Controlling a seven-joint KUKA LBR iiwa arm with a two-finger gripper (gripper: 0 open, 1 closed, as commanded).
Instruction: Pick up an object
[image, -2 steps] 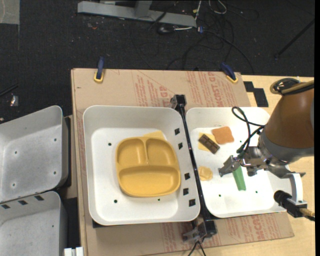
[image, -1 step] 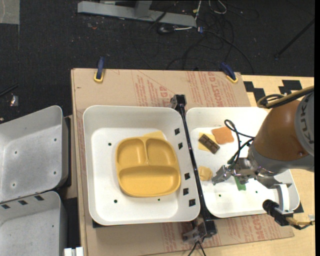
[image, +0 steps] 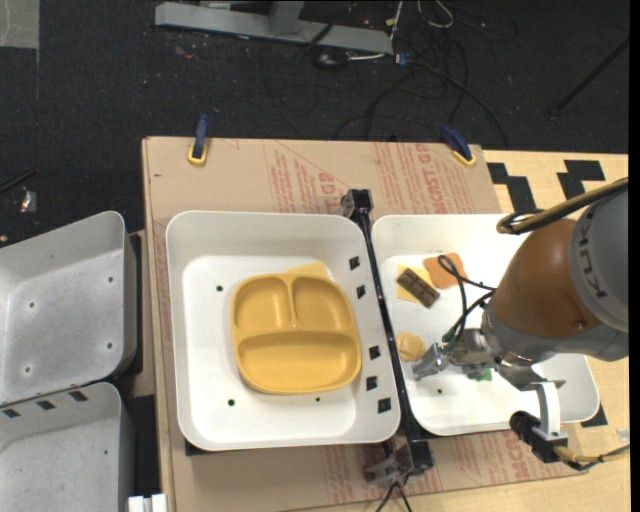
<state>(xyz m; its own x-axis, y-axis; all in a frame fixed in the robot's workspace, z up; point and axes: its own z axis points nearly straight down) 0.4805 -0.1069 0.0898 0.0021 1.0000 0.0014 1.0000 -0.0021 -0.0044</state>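
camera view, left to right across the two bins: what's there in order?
Yellow divided tray in the left bin → pale yellow chunk → brown block → orange piece → tool low in the right bin, with the arm coming in from the right.

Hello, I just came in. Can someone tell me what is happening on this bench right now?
A grey robot arm with an orange band reaches from the right into the right white bin. Its gripper is low, next to a small pale yellow block. A brown rectangular piece and an orange piece lie further back in that bin. The left white bin holds a yellow divided plastic tray. Nothing looks lifted yet.
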